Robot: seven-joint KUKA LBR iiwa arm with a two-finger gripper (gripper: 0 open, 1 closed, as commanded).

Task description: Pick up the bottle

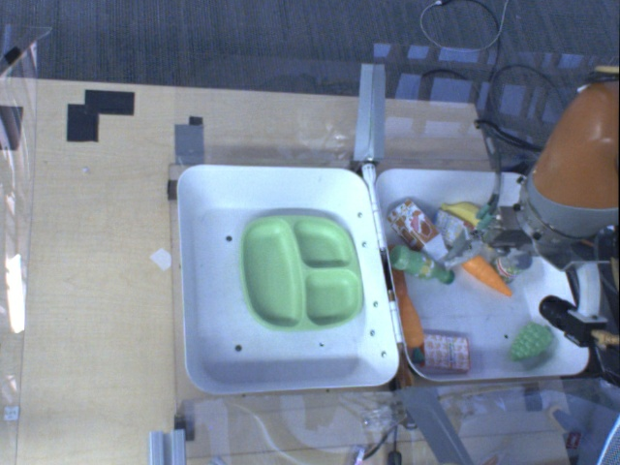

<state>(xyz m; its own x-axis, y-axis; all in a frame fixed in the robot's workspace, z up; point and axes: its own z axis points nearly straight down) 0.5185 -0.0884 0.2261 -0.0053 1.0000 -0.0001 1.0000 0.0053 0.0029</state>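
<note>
Right bin (542, 361): claw (463, 252) beside green bottle (422, 263).

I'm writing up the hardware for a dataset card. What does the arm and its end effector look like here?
The arm shows a rounded orange section above a grey wrist. Black cables loop behind it. The end effector is a compact metallic grey assembly with dark parts, over the right bin; finer detail is too blurred to tell.

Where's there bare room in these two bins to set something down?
The left bin has bare floor all around the green divided tray, widest along its left and front. The right bin is crowded at its back left, near the gripper; one bare patch lies between the can and the green toy.
</note>
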